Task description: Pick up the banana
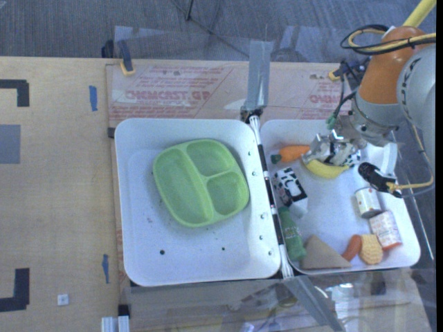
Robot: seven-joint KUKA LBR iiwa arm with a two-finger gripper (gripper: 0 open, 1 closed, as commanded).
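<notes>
The yellow banana (325, 169) lies curved in the right bin (408, 254), in its upper middle part. My gripper (333, 151) is low over the banana's upper edge, touching or nearly touching it, and its metal tip covers part of the fruit. The grey arm with its orange band comes in from the upper right. An orange carrot (294, 153) lies just left of the banana and the gripper.
The left bin (138, 254) holds a green divided plate (201, 182). In the right bin are a black-and-white carton (289, 185), a green bottle (291, 235), a brown wedge (322, 254), a small can (365, 201), a red-labelled container (385, 229) and a waffle-like piece (371, 249).
</notes>
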